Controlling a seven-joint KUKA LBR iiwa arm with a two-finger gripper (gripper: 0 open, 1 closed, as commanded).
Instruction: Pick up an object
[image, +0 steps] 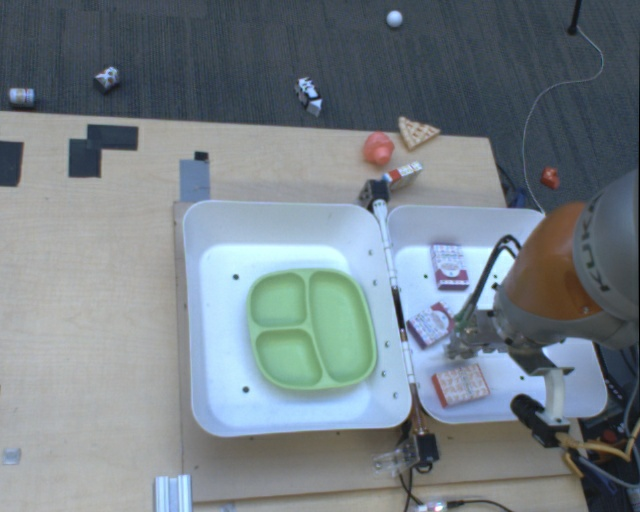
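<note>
Three small red-and-white packets lie in the right bin (410, 270): one upright at the back (449, 266), one tilted in the middle (429, 325), one near the front (460, 384). My gripper (462, 338) reaches in from the right, low over the bin, between the middle packet and the front packet. Its tip sits just right of the middle packet. The grey arm with its orange band (545, 275) covers the right part of the bin.
The left bin (215, 300) holds a green three-compartment tray (311, 329). Behind the bins on the bench lie a red ball (378, 148), a pizza-slice toy (417, 131) and a small tube (404, 174). Cables hang at the front right (590, 450).
</note>
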